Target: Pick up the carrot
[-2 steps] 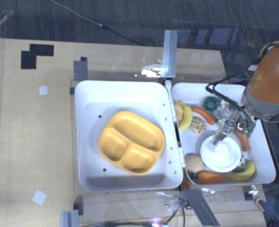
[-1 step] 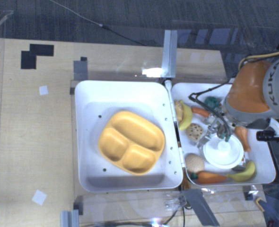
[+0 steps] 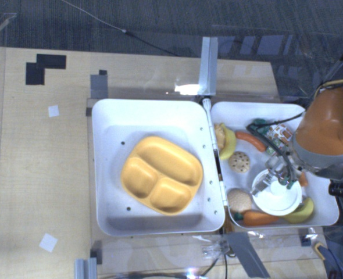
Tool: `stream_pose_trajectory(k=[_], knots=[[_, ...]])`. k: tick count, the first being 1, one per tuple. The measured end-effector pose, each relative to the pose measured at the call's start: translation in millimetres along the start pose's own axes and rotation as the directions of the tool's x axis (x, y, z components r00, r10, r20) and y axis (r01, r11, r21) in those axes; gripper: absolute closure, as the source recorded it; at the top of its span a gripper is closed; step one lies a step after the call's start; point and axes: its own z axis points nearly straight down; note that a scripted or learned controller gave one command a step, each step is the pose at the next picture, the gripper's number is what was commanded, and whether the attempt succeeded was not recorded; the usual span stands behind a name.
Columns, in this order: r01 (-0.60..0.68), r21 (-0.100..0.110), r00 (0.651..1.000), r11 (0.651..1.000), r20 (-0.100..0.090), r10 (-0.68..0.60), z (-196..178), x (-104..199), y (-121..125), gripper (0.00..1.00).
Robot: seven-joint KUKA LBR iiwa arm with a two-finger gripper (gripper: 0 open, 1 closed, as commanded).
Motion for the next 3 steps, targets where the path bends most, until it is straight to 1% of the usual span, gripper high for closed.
stream_pose_trajectory(k=[1, 2, 3], knots=[[-0.185, -0.004, 0.983, 0.983, 0.004, 0.185, 24.0, 0.7, 38.0, 0.00], [-0.643, -0.002, 0.766, 0.766, 0.000, 0.643, 25.6, -65.2, 52.2, 0.00], [-0.825, -0.008, 0.565, 0.565, 0.001, 0.825, 23.6, 24.8, -5.4, 0.00]])
